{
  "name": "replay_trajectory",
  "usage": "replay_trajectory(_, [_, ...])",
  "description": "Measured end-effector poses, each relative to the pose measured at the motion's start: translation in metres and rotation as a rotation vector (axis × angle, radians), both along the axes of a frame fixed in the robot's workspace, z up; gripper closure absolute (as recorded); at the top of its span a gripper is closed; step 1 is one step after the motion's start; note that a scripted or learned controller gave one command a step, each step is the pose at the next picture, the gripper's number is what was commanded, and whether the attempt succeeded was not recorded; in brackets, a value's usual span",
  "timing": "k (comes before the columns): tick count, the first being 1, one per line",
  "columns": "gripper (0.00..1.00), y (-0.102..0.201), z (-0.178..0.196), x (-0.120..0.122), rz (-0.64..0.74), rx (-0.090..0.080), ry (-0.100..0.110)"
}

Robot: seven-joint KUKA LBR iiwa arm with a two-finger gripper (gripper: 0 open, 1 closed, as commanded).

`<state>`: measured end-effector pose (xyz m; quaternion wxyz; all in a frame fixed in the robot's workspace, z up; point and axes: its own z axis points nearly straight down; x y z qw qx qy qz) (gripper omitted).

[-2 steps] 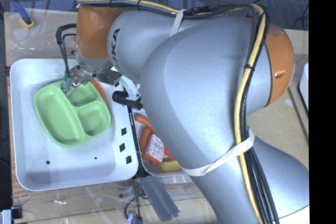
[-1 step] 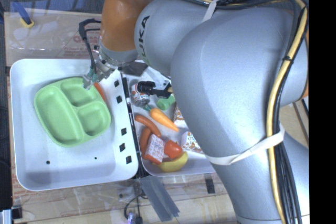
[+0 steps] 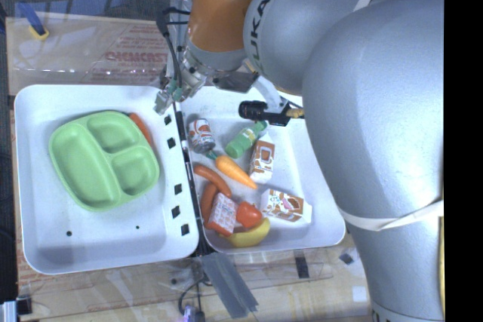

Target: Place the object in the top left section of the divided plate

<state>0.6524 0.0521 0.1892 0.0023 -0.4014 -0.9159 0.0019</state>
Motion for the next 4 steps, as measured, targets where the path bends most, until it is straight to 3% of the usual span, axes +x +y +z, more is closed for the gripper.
replay_trajectory(1, [1.00, 0.055, -0.101, -0.021, 0.016, 0.000, 0.000])
replay_trajectory(2, [0.00, 0.059, -0.096, -0.019, 0.018, 0.006, -0.006])
replay_trajectory(3, [1.00, 0.057, -0.091, -0.020, 0.020, 0.003, 0.001])
replay_trajectory(4, [0.00, 0.059, -0.090, -0.020, 0.021, 0.005, 0.001])
